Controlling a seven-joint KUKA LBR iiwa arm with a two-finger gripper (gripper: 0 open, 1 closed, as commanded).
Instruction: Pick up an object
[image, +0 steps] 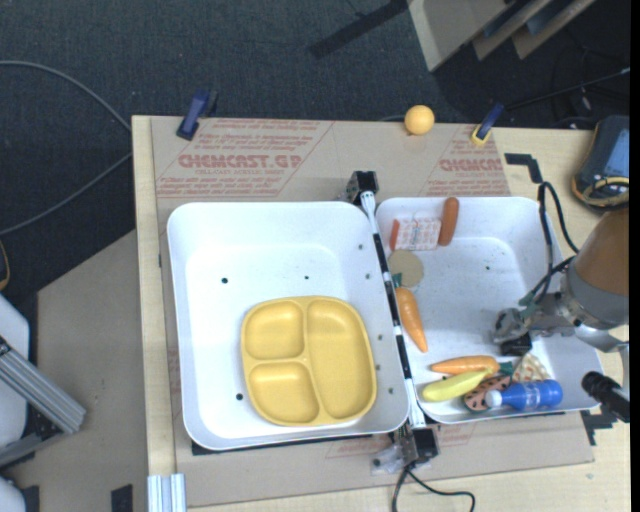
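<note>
The right bin (500, 225) holds several items. A carrot (410, 318) lies along its left wall, and a second carrot (463, 366) and a yellow banana (455, 386) lie near the front. A blue bottle (525, 397) lies at the front right, with a patterned wedge (531, 368) just behind it. At the back are a small sausage (451, 220), a red-and-white packet (415, 234) and a tan disc (406, 268). My gripper (514, 326) hangs low over the right side of this bin, just behind the wedge and apart from the carrots. Nothing shows in its grasp.
The left bin (200, 250) holds a yellow divided plate (308, 360). An orange ball (419, 119) sits on the bench behind the bins, with blue clamps (195, 115) (487, 123) at the back edge. The arm (600, 275) comes in over the right bin's right wall.
</note>
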